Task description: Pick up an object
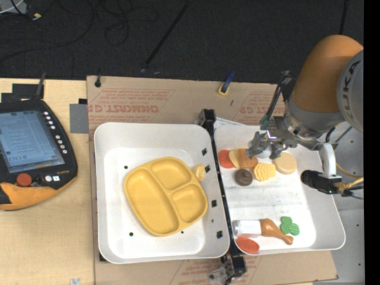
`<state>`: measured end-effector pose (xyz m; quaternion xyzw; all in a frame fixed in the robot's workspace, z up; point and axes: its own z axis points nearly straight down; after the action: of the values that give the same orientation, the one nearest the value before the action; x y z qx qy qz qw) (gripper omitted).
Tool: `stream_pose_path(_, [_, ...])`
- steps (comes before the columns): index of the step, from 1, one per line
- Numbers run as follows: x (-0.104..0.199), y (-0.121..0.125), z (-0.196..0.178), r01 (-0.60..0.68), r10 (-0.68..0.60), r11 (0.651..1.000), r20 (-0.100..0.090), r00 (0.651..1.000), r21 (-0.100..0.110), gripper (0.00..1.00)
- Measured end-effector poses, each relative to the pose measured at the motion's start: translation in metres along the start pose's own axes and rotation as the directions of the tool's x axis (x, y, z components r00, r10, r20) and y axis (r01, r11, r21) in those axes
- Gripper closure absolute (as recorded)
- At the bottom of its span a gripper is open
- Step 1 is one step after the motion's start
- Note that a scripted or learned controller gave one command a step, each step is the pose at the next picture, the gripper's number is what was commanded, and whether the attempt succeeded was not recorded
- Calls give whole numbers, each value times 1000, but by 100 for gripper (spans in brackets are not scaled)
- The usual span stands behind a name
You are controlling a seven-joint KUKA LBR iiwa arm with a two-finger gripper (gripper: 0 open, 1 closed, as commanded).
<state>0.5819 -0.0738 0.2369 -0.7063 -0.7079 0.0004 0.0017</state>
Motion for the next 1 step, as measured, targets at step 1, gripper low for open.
stream_pose_path(1, [-9, 2, 5, -3, 3, 1000, 2, 1000, 0, 100])
